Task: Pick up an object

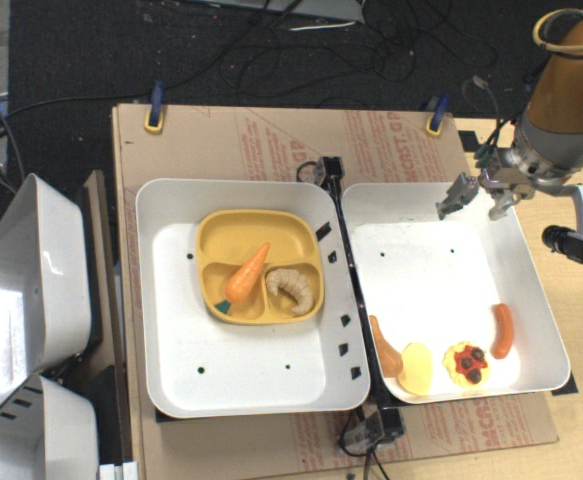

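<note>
My gripper [478, 200] hangs over the far right corner of the right bin [441, 278], open, with nothing between its fingers. At that bin's near edge lie an orange sausage [502, 330], a small round tart with red and dark topping [467, 362], a pale yellow piece [417, 366] and a brown-orange drumstick shape [384, 347]. All are well clear of the gripper. In the left bin [171, 368] a yellow divided plate [221, 233] holds a carrot [248, 273] and a pale shrimp [291, 290].
The two bins meet at a black-clipped seam [343, 298]. White tubs [31, 268] stand off the bench to the left. Cables [271, 58] run across the dark floor behind. Yellow clamps [154, 118] [436, 120] hold the cardboard base.
</note>
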Action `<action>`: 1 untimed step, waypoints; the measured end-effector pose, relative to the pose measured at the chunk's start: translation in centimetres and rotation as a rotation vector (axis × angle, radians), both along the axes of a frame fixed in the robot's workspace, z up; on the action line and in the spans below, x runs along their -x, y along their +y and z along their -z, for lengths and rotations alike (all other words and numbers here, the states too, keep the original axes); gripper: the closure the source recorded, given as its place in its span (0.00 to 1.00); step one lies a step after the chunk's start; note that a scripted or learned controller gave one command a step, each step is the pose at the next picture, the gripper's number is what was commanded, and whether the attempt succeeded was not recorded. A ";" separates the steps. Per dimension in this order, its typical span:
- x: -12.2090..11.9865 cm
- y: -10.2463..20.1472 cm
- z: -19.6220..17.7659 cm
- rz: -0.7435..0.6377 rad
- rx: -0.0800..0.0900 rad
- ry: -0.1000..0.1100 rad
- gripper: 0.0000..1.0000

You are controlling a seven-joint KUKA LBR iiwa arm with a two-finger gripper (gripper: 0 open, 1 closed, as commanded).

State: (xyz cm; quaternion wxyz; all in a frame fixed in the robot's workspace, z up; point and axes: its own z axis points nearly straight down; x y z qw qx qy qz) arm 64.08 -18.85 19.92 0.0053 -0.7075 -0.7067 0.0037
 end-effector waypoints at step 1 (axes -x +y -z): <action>-0.3 0.1 -0.8 -0.003 0.003 -0.013 0.00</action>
